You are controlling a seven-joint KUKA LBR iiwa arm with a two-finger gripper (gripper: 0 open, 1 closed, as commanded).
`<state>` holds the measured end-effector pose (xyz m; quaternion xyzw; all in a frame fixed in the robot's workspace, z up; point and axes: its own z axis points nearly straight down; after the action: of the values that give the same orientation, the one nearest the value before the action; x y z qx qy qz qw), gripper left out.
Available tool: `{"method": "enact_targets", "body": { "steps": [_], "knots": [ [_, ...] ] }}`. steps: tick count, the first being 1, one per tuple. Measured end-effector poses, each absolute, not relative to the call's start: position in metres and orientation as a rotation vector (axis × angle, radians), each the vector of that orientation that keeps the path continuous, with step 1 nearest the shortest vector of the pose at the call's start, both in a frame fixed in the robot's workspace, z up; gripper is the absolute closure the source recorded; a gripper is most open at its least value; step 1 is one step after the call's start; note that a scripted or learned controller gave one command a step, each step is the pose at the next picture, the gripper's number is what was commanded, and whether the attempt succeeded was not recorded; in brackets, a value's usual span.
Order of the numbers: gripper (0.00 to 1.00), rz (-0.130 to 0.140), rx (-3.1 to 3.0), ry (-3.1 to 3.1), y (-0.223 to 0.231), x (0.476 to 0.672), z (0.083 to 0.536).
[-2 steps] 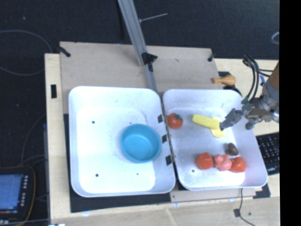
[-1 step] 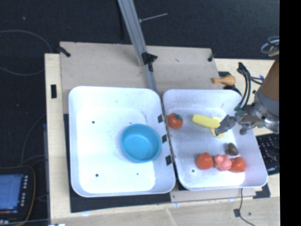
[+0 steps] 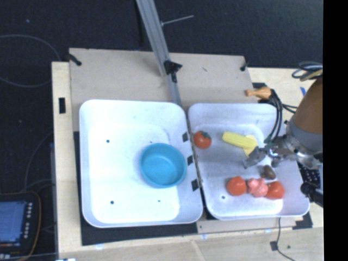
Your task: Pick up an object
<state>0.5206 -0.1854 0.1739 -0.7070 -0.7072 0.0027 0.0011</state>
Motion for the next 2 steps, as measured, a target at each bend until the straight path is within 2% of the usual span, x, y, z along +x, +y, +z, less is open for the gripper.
{"method": "enact_targets", "body": {
  "steps": [1,2],
  "knots": [
    [0.00,0.007,-2.222,-2.217,-0.177,0.516,0.117],
    [1.00,-0.007,-2.232,-2.214,-0.177,0.519,0.133]
  ]
}}
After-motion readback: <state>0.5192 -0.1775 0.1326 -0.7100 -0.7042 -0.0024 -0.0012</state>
